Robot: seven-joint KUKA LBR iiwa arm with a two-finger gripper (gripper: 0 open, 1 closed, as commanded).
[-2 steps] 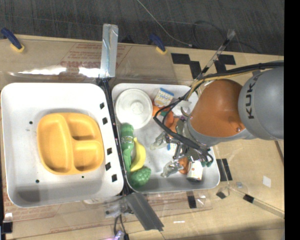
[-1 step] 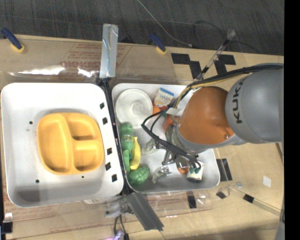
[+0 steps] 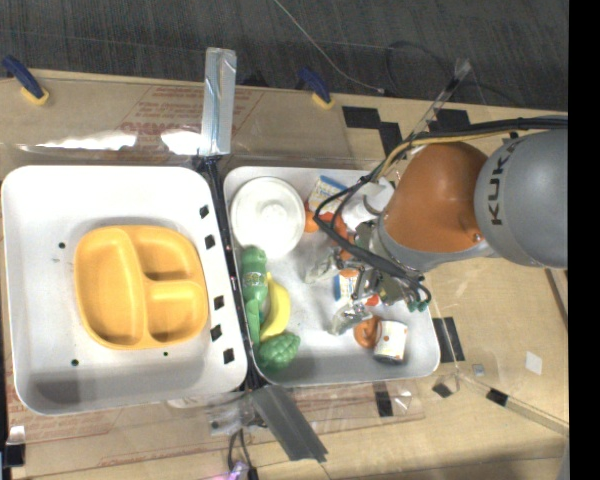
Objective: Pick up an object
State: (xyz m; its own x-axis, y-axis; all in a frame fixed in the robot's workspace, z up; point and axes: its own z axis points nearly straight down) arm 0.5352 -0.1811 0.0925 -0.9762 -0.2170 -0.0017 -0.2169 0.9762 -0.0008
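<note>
The arm is down low over the right bin (image 3: 420,363), its gripper (image 3: 355,303) buried among cables and clutter, so whether it has hold of anything I cannot tell. Candidates crowd the bin's left wall: white bowl (image 3: 268,211), green toy (image 3: 253,280), banana (image 3: 276,308).

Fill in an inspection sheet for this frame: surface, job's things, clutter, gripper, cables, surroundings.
Surface: two shallow white bins on a cardboard-covered bench.
Job's things: right bin holds a round white bowl, green and yellow plastic toys, small orange-and-white container.
Clutter: yellow divided tray in left bin.
Gripper: gripper low over right bin; finger state unclear.
Cables: black cables along the wrist.
Surroundings: blue clamps, dark floor.
</note>
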